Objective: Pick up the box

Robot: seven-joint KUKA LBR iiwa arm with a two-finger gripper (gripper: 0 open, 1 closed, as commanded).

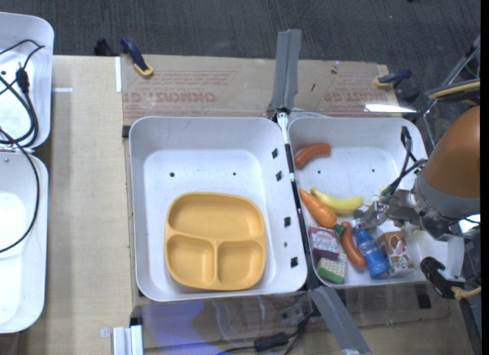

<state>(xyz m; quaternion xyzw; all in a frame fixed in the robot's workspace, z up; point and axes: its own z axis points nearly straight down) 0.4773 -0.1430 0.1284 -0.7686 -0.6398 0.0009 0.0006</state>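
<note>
The bench carries two shallow white bins side by side. The left bin [153, 147] holds one thing: a yellow divided plate [216, 240], lying flat toward the near wall. The right bin [359, 136] holds the clutter, all of it packed into the near half.

The arm [458, 162] comes in from the right, its orange band over the right bin's far corner. The gripper [380, 210] sits low over the clutter, just beside the banana [337, 201]. I cannot tell how the jaws stand; the metal there is too small and tangled with cable to read. Nothing shows between them.

The box [326, 245] lies flat at the near left corner of the right bin, close against the dividing wall. It is small, printed, dark on its upper part, with a green speckled piece [331, 272] at its near end that may be part of it or a separate thing. A carrot [318, 208] lies just beyond it. A second sausage-like piece [352, 246] lies along its right side, touching or nearly so, then a blue bottle [371, 254] and a printed packet [396, 251]. A sausage [312, 153] lies apart at the far side.

Judgement on handling: the box looks like light cardboard, stiff enough across its short width but liable to crush under a hard squeeze, with a smooth printed face that may slip. The better hold is across the short sides at mid-length. The wall on one side and the neighbouring piece on the other leave little room for a finger, so that is the chief risk.
</note>
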